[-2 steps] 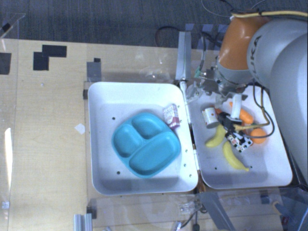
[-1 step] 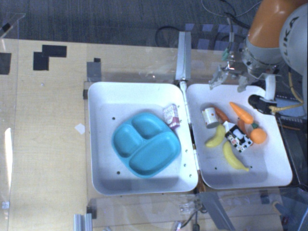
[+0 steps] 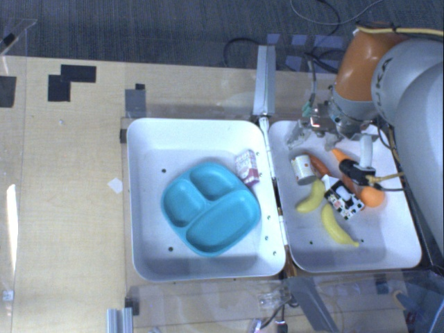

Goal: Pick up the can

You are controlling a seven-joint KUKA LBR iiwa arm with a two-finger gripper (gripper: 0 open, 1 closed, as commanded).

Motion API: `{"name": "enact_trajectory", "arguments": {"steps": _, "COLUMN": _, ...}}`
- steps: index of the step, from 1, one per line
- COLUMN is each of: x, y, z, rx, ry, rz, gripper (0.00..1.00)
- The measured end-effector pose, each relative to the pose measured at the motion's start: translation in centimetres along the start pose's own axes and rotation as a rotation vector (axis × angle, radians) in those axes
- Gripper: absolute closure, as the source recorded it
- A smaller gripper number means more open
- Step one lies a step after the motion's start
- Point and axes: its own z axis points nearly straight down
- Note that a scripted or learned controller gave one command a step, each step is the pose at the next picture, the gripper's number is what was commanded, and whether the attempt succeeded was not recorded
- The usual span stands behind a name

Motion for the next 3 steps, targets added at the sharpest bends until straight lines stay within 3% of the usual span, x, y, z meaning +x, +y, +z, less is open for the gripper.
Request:
{"name": "enact_trajectory", "arguments": {"steps": 1, "x": -0.1, "y": -2.5, "z": 3.9, "rx": -0.01, "ry": 0.001, "rz": 0.139, "gripper": 0.0}}
{"name": "enact_trajectory", "arguments": {"steps": 2, "x": 0.0, "y": -2.3, "z": 3.1, "rx": -0.013, "ry": 0.004, "rz": 0.135, "gripper": 1.0}}
{"name": "enact_trajectory", "arguments": {"steps": 3, "x": -0.7, "y": -2.9, "z": -0.3, "rx": -0.004, "ry": 0.0, "rz": -0.082, "gripper": 1.0}}
